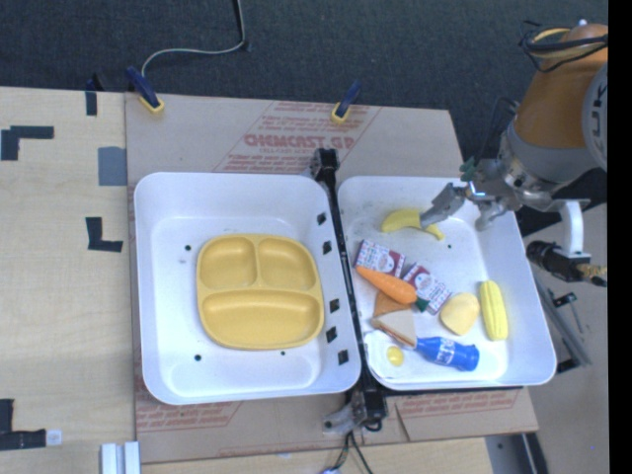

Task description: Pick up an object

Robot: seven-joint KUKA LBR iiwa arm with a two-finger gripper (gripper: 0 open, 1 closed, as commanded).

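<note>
"CHEMCAST" reads on the cardboard [296,138] at 12 o'clock. Gripper [462,208] over the right bin [523,294], fingers [439,207] spread, holding nothing, beside the banana [405,220].

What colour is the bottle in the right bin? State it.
Blue, with a white cap: the bottle lies near the front of the right bin, shown in the camera view.

Yellow tray [261,290], orange carrot [387,284], blue bottle [447,353], white bins [158,265]

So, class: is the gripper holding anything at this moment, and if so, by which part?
Nothing is held. The gripper hangs open above the right bin, with one of its fingers close to the banana, but nothing sits between them.
</note>
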